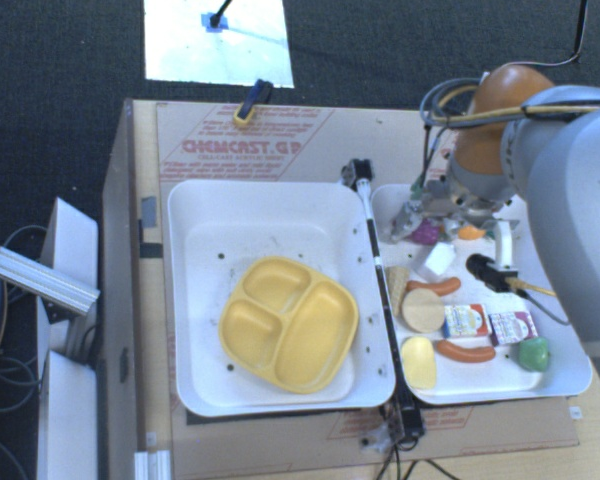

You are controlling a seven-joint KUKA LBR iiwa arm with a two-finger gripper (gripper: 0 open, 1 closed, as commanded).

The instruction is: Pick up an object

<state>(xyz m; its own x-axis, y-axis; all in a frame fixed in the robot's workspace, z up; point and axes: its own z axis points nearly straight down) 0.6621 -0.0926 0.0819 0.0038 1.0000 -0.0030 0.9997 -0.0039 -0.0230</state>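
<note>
While the arm (570, 168) reaches low over the right bin (500, 390), the gripper (418, 218) sits at that bin's far corner, close to the wall it shares with the left bin (185, 268).

Gripper state: I cannot tell whether it is released or clenched, because the wrist hides the tip from this slant. Nothing is visibly grasped.

Likely target: the purple object (426, 234), directly beneath the gripper. I cannot tell if the two are touching or just apart. I judge this to be the pick in hand, since the tool is set over it and over nothing else.

Neighbours, relative to the gripper:
- white block (438, 259): on the camera side, just beside the purple object.
- orange piece (470, 233): on the arm side, partly tucked under the wrist.
- sausage (432, 287) and tan disc (423, 310): further toward the camera, near each other.
- green object (533, 353): well apart, at the opposite corner.
- yellow plate (290, 323): across the dividing wall, lying flat. It looks too wide for a two-finger grasp, which is probably why work is in the crowded bin.

Risks: the corner wall limits the approach, and closing here could nudge the white block.
</note>
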